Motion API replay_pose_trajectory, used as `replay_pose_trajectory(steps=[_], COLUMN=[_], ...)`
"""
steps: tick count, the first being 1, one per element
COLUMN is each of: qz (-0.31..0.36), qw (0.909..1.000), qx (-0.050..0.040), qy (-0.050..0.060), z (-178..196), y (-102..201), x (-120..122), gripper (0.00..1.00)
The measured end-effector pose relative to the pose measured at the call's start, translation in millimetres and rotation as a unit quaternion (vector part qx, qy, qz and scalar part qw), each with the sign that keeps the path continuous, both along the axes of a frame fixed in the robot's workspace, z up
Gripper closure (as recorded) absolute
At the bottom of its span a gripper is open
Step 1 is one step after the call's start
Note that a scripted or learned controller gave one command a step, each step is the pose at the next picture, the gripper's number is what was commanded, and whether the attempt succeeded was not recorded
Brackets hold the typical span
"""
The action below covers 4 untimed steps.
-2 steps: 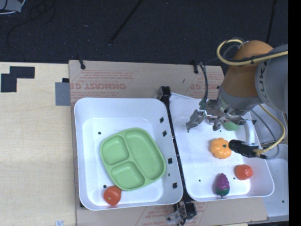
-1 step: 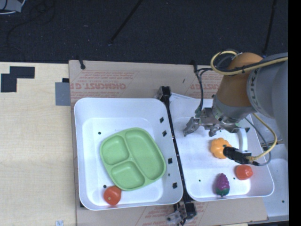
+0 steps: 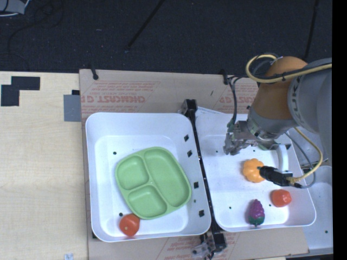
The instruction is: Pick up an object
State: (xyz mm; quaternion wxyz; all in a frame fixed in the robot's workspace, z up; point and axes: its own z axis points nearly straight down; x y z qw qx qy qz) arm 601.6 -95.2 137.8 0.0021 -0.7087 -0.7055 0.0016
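camera view: the pincer [image 3: 234,145] hangs low over the right bin [image 3: 227,221], near its far edge; whether it is spread or pressed together, i cannot tell, and nothing shows in its grip, so picking seems not yet done. nearest lies a round orange toy squash [image 3: 252,169], mid-bin, with no clear long axis.

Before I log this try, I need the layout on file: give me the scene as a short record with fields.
left bin: green divided plate; red tomato at its near corner, off the plate
right bin: orange pepper, red tomato, purple eggplant
gripper: over the right bin's far part, beside the pepper, apart from it
object held: none seen
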Motion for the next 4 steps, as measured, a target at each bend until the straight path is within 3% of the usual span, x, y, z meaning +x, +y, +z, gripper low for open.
replay_pose_trajectory(steps=[2,3,4], qz=[0.002,0.002,0.004], qw=[1.0,1.0,1.0], qx=[-0.001,-0.0003,0.0006], qy=[-0.005,-0.003,0.0], z=[115.8,134.0,117.1], y=[-16.9,-18.4,33.4], x=[9.4,9.5,-6.1], gripper=[1.0,1.0,1.0])
